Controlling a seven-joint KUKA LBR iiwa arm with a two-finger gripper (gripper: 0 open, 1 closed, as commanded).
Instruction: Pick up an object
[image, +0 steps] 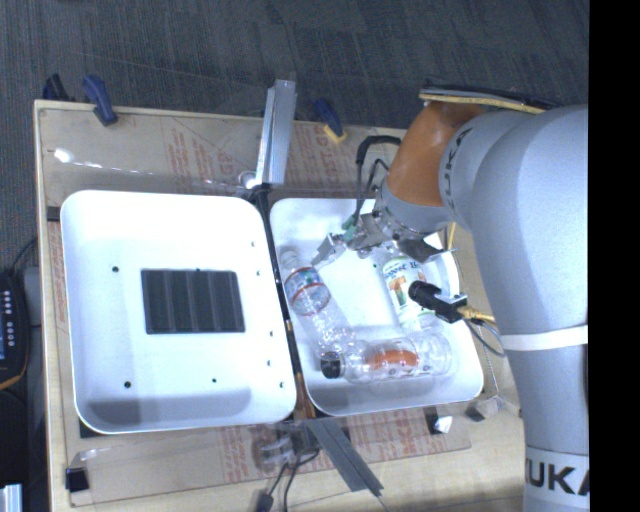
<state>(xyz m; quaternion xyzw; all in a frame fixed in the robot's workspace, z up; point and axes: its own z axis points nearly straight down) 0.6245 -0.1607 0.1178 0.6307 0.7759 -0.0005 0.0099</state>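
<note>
The right bin (300, 215) holds three bottles. A clear water bottle (308, 292) with a blue label lies along its left wall. Near the front wall a clear bottle (390, 359) with orange contents lies on its side. A white bottle (404, 290) with a green and orange label lies at the right, partly under the arm. My gripper (338, 242) hangs over the back part of the right bin, pointing left, just above and behind the water bottle's top end. Nothing shows in its grasp.
The left bin (90, 225) holds a flat dark ribbed panel (193, 300). A metal bar (275, 130) stands at the back between the bins. Blue clamps (98, 98) grip the bench's back edge. The grey arm (530, 260) covers the right side.
</note>
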